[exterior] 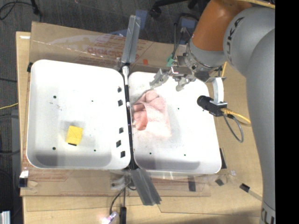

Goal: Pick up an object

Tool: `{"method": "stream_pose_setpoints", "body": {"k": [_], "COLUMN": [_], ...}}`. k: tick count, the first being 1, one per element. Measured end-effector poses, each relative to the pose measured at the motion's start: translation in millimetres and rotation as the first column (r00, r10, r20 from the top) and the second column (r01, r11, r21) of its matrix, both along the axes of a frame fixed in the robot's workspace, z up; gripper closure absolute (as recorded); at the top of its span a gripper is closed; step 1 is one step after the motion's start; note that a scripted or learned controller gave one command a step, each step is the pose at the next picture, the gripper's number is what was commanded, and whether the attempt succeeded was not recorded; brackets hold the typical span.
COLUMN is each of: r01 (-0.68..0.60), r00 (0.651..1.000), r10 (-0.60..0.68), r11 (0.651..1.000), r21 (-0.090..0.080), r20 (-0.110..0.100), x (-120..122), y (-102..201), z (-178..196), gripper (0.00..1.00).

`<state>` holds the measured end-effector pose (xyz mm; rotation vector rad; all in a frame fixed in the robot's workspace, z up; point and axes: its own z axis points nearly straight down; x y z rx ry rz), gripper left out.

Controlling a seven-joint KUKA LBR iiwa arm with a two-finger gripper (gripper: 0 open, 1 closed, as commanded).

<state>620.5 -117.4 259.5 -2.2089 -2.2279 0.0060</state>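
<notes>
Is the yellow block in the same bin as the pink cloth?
No, the yellow block lies in the left bin, while the pink cloth lies in the right bin.

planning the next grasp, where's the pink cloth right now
The pink cloth lies in the right bin, against its left wall by the divider, just below and left of the gripper.

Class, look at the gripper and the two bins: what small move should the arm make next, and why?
Probably lower toward the pink cloth. The gripper hangs open above the right bin, just beyond the cloth's far edge, gripping nothing; the yellow block lies much farther away in the left bin.
</notes>
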Motion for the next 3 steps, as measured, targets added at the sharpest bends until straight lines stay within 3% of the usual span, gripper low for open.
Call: {"method": "stream_pose_setpoints", "body": {"k": [1,2,3], "r01": [0.055,0.05,-0.026], "r00": [0.998,0.999,1.0], "r10": [-0.055,-0.05,0.026], "r11": [0.998,0.999,1.0], "r21": [0.0,-0.001,0.0], "r20": [0.002,0.0,0.003], "x": [-11,-11,36], "y": [-57,-57,-12], "z": [-161,-151,-40], "gripper": [0.0,1.0,1.0]}}
